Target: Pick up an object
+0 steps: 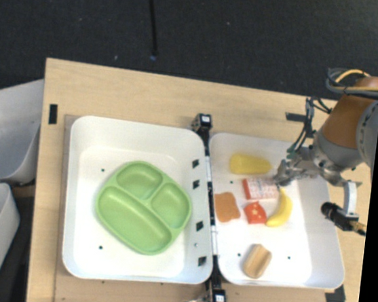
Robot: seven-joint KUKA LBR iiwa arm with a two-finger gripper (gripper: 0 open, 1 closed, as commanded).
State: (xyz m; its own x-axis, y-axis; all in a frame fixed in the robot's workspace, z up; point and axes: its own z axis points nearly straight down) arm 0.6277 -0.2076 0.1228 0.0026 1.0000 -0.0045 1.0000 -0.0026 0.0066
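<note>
- We see two white bins side by side on the wooden bench (182, 98): left bin (76, 235), right bin (312, 258).
- Left bin holds a green divided plate (144, 206), three compartments, lying flat, tilted diagonally in the view.
- Right bin has the small objs. Yellow lemon-like piece (249, 164) near the top edge. Below it a white/red box (259, 189). Banana (279, 211) just right of the box, curved, running up-down.
- Red piece (256, 213) sits betw. banana and an orange-brown slab (226, 207); it seems to touch the banana's lower end. Slab lies close to the divider betw. bins.
- Tan bread-like roll (257, 260) is apart from the rest, near the bottom of the right bin.
- Arm (345, 132) comes in from the right, orange band above the wrist. Gripper (286, 172) is low over the right bin, right by the box's upper right corner, betw. lemon piece and banana top.
- We can't tell the gripper's state; too small and dark.
</note>
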